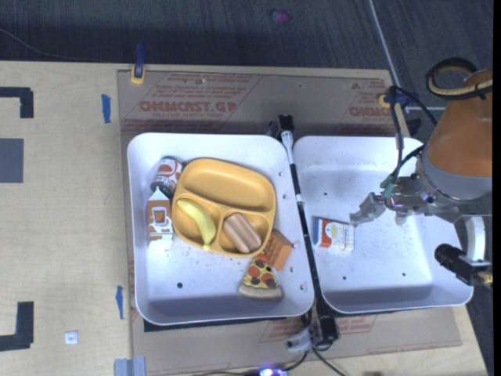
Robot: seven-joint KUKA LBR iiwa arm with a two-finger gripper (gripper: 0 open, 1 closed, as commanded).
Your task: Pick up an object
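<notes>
The pizza slice lies at the left bin's front edge, while the small carton in the right bin, the likeliest target, sits just beside the spread, empty pincer, which seems mid-approach and must next settle over it and clench.

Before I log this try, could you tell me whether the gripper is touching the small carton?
Apart: in the camera view, bare bin floor shows between the gripper and the small carton.

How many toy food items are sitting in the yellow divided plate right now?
2: a banana in the plate's lower left compartment and a hot dog in its lower right one. The large upper compartment looks bare.
</notes>
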